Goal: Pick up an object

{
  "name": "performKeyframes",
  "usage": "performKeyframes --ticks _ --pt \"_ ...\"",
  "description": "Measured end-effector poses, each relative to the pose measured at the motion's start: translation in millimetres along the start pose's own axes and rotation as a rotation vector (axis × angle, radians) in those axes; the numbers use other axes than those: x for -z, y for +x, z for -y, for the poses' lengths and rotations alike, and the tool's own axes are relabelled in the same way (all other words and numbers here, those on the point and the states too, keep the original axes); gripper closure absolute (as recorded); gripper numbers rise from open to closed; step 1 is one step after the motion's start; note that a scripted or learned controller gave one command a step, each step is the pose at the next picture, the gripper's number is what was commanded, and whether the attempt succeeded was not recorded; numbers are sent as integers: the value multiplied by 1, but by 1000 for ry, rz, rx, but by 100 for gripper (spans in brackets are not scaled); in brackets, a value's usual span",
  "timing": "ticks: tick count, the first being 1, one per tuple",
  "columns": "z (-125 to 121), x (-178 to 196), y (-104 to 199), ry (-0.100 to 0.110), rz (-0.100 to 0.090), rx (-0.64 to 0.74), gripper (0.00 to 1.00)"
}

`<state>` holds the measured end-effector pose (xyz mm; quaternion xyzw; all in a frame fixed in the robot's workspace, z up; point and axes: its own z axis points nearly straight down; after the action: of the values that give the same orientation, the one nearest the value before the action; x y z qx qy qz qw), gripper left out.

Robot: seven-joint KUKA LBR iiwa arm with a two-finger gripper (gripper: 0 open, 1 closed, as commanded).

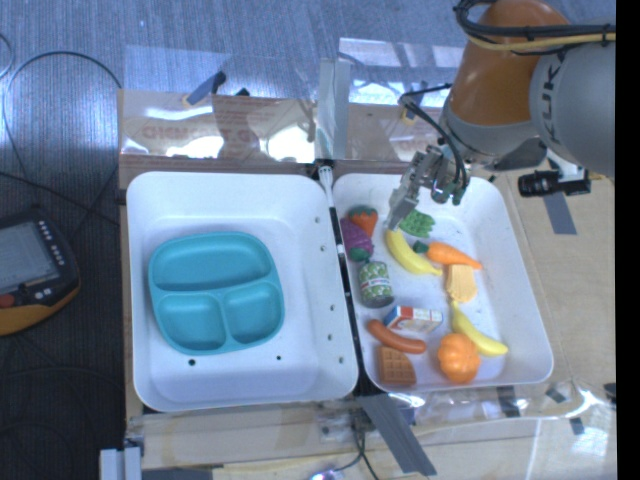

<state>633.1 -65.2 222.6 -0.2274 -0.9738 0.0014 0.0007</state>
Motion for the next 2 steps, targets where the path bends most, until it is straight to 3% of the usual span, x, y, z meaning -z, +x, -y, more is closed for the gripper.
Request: performKeyframes --ticks 1,2 --pt "61 -102 61 -3 -2 132 100" --pt "76 -67 89 -2 -5 47 100"
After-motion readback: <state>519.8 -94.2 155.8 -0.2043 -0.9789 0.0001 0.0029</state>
